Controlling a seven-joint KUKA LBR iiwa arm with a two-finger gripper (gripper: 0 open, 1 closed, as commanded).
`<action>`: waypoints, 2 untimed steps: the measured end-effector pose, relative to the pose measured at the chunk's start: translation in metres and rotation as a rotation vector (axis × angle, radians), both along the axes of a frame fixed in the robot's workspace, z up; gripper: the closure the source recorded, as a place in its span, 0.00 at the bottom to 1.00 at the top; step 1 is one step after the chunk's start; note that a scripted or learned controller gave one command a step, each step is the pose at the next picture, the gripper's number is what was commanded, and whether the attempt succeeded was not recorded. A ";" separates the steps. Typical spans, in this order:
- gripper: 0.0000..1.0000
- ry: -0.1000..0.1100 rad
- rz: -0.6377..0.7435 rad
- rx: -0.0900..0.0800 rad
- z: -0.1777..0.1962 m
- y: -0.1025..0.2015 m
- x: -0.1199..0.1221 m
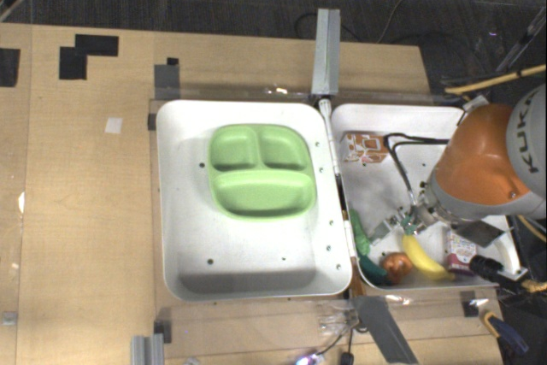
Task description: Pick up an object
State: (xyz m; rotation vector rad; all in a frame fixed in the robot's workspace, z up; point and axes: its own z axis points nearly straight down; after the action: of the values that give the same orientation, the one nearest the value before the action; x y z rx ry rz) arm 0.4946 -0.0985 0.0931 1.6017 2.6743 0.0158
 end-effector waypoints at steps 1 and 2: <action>0.00 0.007 0.028 -0.006 -0.001 -0.111 -0.003; 0.00 0.005 0.035 0.001 -0.001 -0.061 0.039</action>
State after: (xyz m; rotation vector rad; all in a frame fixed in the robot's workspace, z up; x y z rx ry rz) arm 0.5335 -0.1593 0.0920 1.5578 2.7059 0.0130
